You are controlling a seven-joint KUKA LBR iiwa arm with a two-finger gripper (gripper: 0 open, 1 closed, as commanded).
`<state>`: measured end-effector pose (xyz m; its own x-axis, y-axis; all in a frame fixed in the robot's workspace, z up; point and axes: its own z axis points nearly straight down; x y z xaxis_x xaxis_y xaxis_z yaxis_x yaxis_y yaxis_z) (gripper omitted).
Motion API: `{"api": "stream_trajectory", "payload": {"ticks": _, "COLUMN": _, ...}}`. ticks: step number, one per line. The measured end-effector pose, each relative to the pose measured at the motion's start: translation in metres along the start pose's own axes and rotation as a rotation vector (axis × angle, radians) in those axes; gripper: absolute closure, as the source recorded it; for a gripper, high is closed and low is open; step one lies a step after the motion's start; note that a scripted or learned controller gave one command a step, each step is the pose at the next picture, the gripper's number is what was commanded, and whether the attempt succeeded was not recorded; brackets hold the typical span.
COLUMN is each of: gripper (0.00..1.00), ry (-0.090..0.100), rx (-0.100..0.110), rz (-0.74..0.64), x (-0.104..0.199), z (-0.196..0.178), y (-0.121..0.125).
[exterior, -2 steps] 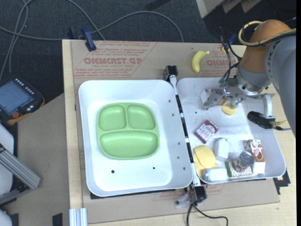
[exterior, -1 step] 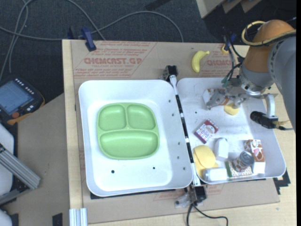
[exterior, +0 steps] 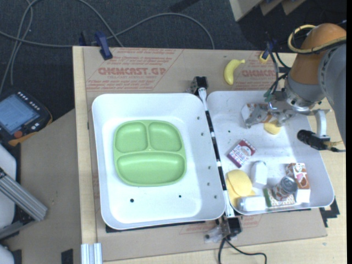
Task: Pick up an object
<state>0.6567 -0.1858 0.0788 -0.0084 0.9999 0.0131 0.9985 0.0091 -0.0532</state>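
Gripper [exterior: 263, 116] low in right bin [exterior: 324, 175], grip undeterminable, just beside yellow lump [exterior: 272, 128]. Green tray [exterior: 148, 153] in left bin [exterior: 104, 147]. Banana [exterior: 232, 70] on cardboard-topped bench [exterior: 143, 70]; cables [exterior: 55, 4] across dark carpet [exterior: 44, 59].

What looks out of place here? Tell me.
The banana lies on the cardboard behind the right bin, outside both bins, while the other small items sit inside that bin. Nothing looks spilled or broken.

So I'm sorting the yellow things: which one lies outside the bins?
The banana, on the brown board behind the right bin. The small yellow piece by the tool and the yellow lump lie inside it.
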Motion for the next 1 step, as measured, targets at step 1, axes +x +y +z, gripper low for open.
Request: {"api": "stream_trajectory", "payload": {"ticks": 1, "gripper": 1.00, "ry": -0.002, "rx": 0.001, "rz": 0.001, "x": -0.0005, "z": -0.0100, "y": -0.0007}}
